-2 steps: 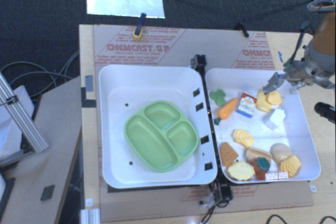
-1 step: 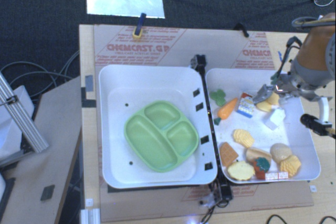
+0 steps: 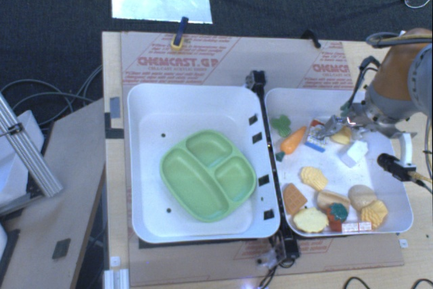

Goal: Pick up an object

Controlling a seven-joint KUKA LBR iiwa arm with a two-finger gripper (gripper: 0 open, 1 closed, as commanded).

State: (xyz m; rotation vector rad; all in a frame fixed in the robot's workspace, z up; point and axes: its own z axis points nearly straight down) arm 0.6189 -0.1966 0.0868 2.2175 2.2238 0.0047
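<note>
My gripper [image 3: 329,127] reaches in from the right and hangs low over the upper middle of the right bin [image 3: 404,208]. Just below its tip lies a small blue and white packet [image 3: 314,143]. An orange carrot [image 3: 293,140] lies to its left, and a green toy [image 3: 280,124] sits further left near the bin wall. A pale yellow piece [image 3: 342,138] rests right beside the gripper, partly under the wrist. A white block [image 3: 352,156] lies a little below. I see nothing lifted off the bin floor.
The right bin's lower half holds several toy foods: a ridged yellow piece [image 3: 312,177], a tan cracker [image 3: 293,198], a yellow slice [image 3: 310,220], a beige lump [image 3: 362,196]. In the left bin [image 3: 145,213] lies a green divided plate [image 3: 207,174].
</note>
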